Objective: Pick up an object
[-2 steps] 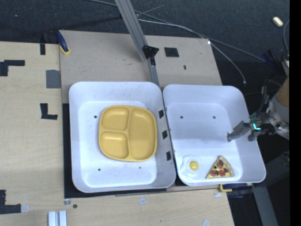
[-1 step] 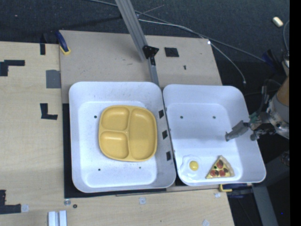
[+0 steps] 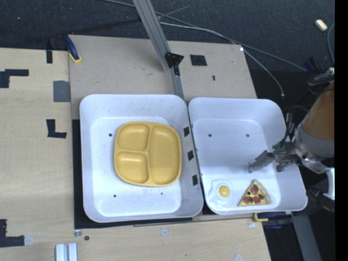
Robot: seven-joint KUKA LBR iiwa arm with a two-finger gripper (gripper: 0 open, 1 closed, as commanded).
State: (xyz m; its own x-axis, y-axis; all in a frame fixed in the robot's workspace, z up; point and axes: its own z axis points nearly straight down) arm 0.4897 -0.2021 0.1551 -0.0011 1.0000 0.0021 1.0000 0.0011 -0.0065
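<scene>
Pincer (image 3: pixel 265 162) hangs open over the right bin (image 3: pixel 234 113), pizza slice (image 3: pixel 254 194) and fried egg (image 3: pixel 222 191) just below it, yellow plate (image 3: pixel 147 154) in the left bin (image 3: pixel 103 107).

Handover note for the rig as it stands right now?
Gripper: over the right bin, near its right wall, nothing seen between its fingers.
Objects: fried egg toy and pizza slice toy lie side by side at the right bin's near edge. Yellow divided plate sits in the left bin.
Done: no pick yet.
Left: descend on an object, grasp, lift.
</scene>
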